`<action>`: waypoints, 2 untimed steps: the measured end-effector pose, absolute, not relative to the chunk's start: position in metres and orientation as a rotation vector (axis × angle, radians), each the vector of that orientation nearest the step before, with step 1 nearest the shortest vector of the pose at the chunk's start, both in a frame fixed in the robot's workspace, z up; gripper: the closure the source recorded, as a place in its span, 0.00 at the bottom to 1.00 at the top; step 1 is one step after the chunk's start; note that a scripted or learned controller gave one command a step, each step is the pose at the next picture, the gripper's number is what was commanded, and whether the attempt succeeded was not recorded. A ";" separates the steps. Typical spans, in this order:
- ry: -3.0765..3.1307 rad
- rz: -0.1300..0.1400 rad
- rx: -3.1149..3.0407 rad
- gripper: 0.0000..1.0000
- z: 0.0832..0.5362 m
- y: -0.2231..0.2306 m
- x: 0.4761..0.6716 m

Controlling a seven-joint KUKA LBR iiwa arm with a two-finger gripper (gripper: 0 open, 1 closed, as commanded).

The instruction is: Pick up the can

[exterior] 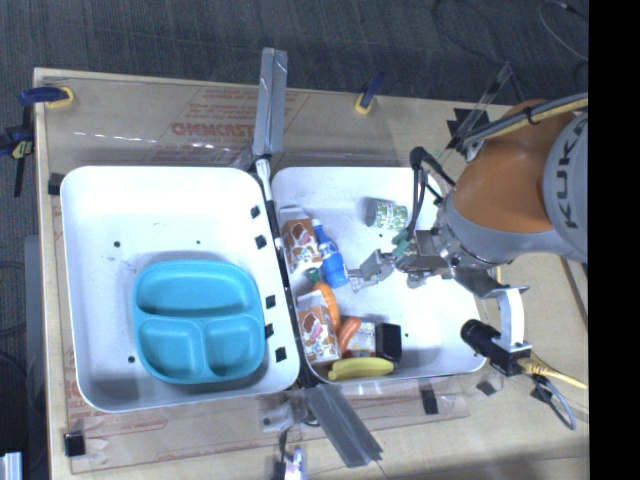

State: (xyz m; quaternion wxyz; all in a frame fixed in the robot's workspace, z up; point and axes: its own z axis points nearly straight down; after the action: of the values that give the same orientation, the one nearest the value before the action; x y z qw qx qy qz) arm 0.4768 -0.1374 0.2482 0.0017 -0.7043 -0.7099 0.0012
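Over the right bin: the hand (368, 268) hung low above the bin's (440, 353) white floor, reaching in from the right on the grey arm (510, 203).
Hand state: whether it was spread or closed could not be told; nothing showed between its tips.
Can: a small greenish can (385, 213) lay on the bin floor just behind the hand, toward the far wall, apart from it.
Left of the hand: two snack packs (300, 243) and a blue bottle (330, 263) lay along the bin's left wall, near the tips.
Front of the hand: a banana (362, 368), a carrot (348, 333) and a black block (389, 341) lay close together.
Far left of the hand: a blue tray (198, 320) sat in the left bin (90, 268).
Under both bins: the counter (330, 118).
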 end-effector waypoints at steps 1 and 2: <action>-2.247 0.002 -2.195 0.00 0.303 -0.171 0.553; -2.252 0.006 -2.185 0.00 0.217 -0.210 0.598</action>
State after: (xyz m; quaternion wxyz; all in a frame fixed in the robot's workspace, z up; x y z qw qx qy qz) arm 0.5980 -0.2099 0.2167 0.0017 -0.6964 -0.7177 0.0020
